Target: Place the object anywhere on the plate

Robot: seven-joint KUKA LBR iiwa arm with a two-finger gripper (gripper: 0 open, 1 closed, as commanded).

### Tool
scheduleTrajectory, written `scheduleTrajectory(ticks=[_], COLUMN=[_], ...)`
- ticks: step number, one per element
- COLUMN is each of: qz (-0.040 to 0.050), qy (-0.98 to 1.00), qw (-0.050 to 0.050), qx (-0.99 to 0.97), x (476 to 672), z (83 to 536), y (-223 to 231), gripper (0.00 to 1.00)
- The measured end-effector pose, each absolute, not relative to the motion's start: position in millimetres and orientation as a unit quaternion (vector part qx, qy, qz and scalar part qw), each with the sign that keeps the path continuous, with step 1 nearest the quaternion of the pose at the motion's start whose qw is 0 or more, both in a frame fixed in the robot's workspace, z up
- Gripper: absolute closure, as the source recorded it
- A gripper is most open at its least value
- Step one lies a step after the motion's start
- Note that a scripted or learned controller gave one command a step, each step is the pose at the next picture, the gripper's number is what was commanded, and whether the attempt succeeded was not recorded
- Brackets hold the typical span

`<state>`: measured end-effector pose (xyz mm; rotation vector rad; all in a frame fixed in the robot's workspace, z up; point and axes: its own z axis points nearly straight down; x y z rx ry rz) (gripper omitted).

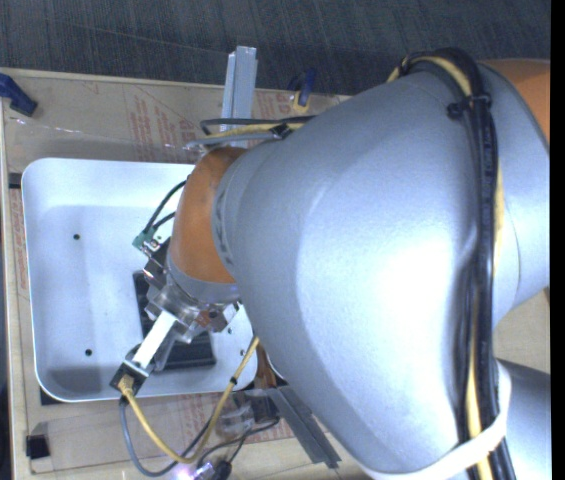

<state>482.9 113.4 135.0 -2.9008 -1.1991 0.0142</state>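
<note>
My gripper [169, 330] is low over the near right part of the left white bin [72, 268], below the orange wrist band [194, 233]. Dark flat shapes [184, 356] lie right under it; I cannot tell whether they are gripper parts or an object. A pale bar [150, 351] sticks out from the wrist toward the bin's near wall. The grey arm [382, 268] covers the right half of the bench and whatever lies there.
The left bin's floor shows bare white at its left and far parts. Cables [177, 438] loop over the bench's near edge. A metal post [241, 78] stands behind the bin, and blue clamps [10, 90] sit on the far left corner.
</note>
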Motion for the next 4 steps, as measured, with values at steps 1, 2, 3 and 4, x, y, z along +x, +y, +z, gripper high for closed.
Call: scheduleTrajectory(ticks=[1,2,3,4], qz=[0.0007,-0.0003,-0.0047,0.0031], qy=[-0.398,-0.441,-0.432,-0.481], qw=[0.001,0.001,-0.001,0.001], qx=[-0.917,-0.897,-0.902,-0.877], x=[475.2,475.7,477.6,475.3], z=[250.9,312.5,443.4,318.0], y=[220.3,219.3,88.7,126.3], gripper=[1.0,1.0,1.0,1.0])
